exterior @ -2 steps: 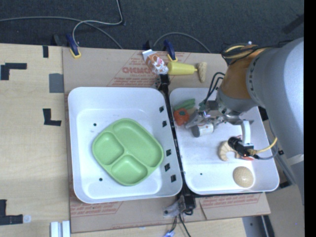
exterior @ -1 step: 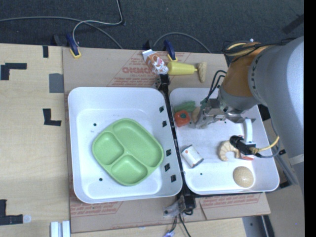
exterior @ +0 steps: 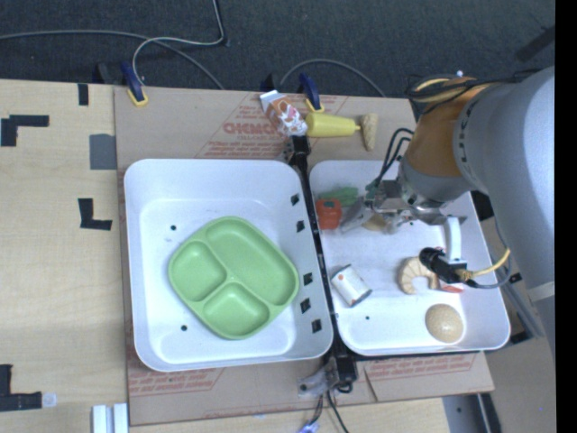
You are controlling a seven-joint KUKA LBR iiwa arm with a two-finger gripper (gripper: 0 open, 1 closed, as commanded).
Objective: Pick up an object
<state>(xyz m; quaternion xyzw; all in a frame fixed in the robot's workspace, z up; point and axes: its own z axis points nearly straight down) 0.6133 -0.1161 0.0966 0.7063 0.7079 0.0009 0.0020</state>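
Observation:
In the right bin (exterior: 487, 332) lie a red toy fruit with a green top (exterior: 329, 209), a small white box with a red mark (exterior: 350, 284), a tan croissant-shaped piece (exterior: 416, 274) and a tan round ball (exterior: 444, 322). My gripper (exterior: 359, 213) hangs low at the bin's far left part, its tip right beside the red fruit. Whether it touches the fruit is unclear. The grey arm with its orange band (exterior: 435, 147) reaches in from the right and hides part of the bin's back.
The left bin (exterior: 144, 197) holds a green divided plate (exterior: 233, 278). Behind the bins, on the cardboard, lie a yellow banana-like toy (exterior: 332, 126) and a small printed packet (exterior: 283, 113). A black divider with clips (exterior: 313, 242) runs between the bins.

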